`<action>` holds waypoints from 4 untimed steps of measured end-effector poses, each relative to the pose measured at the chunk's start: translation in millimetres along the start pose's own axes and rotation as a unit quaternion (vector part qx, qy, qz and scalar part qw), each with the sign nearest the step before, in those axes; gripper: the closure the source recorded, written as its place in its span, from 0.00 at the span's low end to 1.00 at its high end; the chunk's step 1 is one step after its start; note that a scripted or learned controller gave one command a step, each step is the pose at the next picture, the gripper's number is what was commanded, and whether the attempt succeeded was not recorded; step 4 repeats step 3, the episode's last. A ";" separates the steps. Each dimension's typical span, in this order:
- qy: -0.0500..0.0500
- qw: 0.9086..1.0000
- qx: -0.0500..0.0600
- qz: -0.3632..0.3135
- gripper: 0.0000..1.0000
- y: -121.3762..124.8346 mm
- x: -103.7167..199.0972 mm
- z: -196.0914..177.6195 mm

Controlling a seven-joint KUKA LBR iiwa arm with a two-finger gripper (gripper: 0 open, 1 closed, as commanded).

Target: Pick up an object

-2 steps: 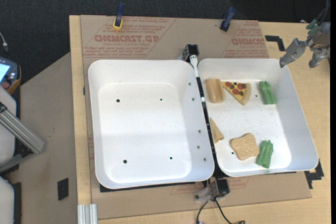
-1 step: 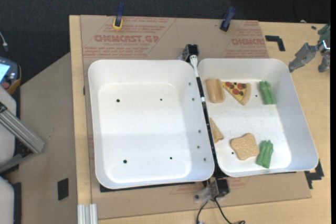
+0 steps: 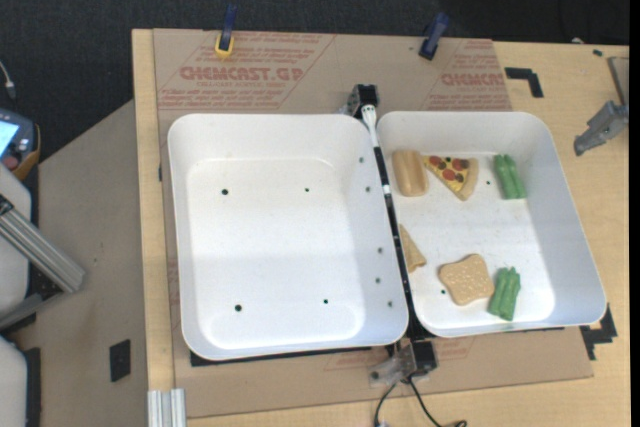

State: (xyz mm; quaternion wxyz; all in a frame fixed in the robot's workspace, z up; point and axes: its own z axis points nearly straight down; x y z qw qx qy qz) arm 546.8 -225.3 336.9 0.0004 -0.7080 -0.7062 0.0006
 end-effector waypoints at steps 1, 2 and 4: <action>-0.001 1.000 -0.003 -0.001 0.00 -27.1 0.9 -26.7; -0.001 1.000 -0.005 -0.002 0.00 -36.8 18.2 -60.2; -0.002 1.000 -0.004 -0.001 0.00 -44.7 0.3 -83.7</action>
